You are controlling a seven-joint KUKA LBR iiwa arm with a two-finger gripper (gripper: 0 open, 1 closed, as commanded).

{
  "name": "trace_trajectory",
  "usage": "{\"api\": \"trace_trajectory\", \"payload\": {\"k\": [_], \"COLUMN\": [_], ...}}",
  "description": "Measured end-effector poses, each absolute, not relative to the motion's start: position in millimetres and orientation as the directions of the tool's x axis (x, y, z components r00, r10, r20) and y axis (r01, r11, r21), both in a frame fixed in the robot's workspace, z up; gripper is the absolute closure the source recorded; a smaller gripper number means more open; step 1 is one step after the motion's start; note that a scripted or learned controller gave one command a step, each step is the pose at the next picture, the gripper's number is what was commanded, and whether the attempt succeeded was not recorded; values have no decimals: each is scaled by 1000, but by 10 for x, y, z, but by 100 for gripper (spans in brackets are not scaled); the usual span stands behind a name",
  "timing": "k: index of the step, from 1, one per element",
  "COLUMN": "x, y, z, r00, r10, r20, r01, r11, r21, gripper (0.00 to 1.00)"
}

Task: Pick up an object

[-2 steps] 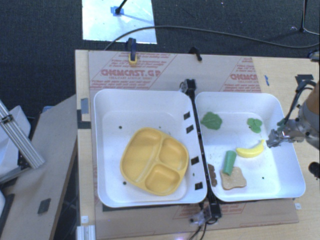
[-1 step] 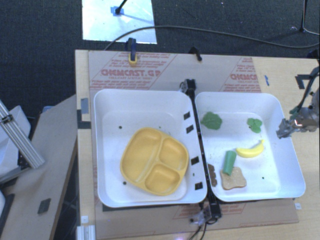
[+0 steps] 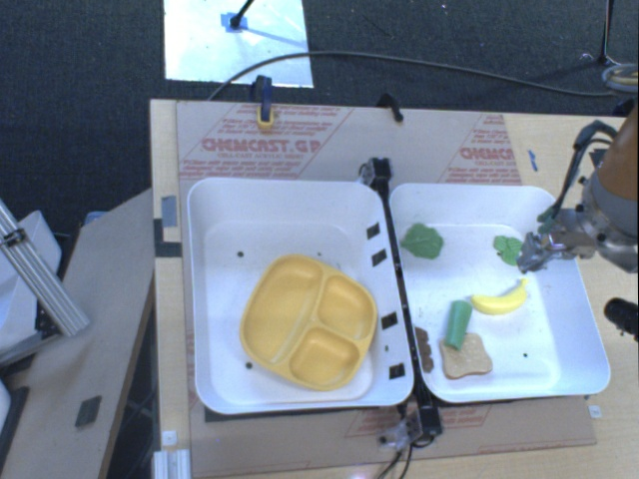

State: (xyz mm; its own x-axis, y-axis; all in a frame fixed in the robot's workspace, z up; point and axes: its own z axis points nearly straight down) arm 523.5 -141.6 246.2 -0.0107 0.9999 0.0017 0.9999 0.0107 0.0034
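Diagonally: banana [image 3: 500, 299] long axis, tip up-right toward end effector [image 3: 529, 255].

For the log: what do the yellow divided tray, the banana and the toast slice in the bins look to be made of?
Yellow divided tray: looks like moulded plastic, smooth with a soft sheen and rounded compartment walls.
Banana: probably a plastic toy, uniform bright yellow with no spots.
Toast slice: likely toy plastic or foam; flat, matte tan face with a darker crust edge. Too small to be sure.
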Motion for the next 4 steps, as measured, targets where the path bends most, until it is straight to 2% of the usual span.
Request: {"api": "trace_trajectory", "payload": {"k": [2, 3, 4], "x": [5182, 5092, 5005], "y": [-413, 138, 631], "z": [2572, 2579, 2413], "r00": [-10, -10, -9], "r10": [1000, 1000, 1000], "r20": [2, 2, 2], "r01": [1000, 1000, 1000], "r11": [10, 10, 9], "r21": [2, 1, 0], "gripper": [100, 100, 100]}}
